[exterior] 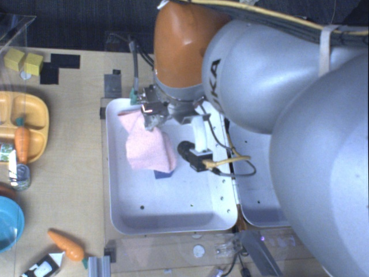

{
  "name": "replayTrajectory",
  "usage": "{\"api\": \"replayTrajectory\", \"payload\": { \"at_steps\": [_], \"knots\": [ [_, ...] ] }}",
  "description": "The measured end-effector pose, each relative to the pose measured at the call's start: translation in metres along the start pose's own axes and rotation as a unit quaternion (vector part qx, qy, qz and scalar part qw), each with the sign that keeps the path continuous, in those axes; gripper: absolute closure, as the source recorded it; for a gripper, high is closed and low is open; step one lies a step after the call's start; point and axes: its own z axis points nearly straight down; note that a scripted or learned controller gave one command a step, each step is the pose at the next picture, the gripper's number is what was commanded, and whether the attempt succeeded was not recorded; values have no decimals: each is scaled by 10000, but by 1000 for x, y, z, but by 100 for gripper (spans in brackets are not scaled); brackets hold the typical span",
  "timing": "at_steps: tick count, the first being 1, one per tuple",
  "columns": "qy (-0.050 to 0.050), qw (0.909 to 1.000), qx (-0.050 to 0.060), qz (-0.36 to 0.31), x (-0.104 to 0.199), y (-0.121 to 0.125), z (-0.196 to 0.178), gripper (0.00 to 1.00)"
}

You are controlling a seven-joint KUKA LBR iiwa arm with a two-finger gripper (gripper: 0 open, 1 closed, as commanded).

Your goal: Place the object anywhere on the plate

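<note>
A pink cloth (147,148) lies in the left white bin (173,212), bunched upward at its top edge. My gripper (151,119) is right at that top edge, below the orange wrist band, and its fingers look pinched shut on the cloth's upper fold. The rest of the cloth hangs and spreads down toward the bin floor. A small dark blue piece (164,174) pokes out under the cloth's lower right corner. A yellow divided plate (31,111) sits on the bench far to the left, outside the bins.
A carrot (22,144) rests on the yellow plate. A blue bowl (8,224) and a second carrot (68,245) lie at the lower left. Yellow blocks (23,62) stand at the back left. The grey arm covers the right bin (259,212). A black cable fitting (193,154) hangs beside the cloth.
</note>
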Motion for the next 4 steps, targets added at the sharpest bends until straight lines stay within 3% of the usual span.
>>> {"api": "replayTrajectory", "payload": {
  "at_steps": [1, 2, 3, 4],
  "knots": [
    [1, 9999, 27, 109, -15, 2, 139, 100],
    [6, 9886, 18, -1509, -27, -92, 88, 100],
    [-4, 9905, 4, -1376, -99, -90, 58, 100],
    [57, 9889, -138, -1477, -23, -56, 131, 100]
  ]
}}
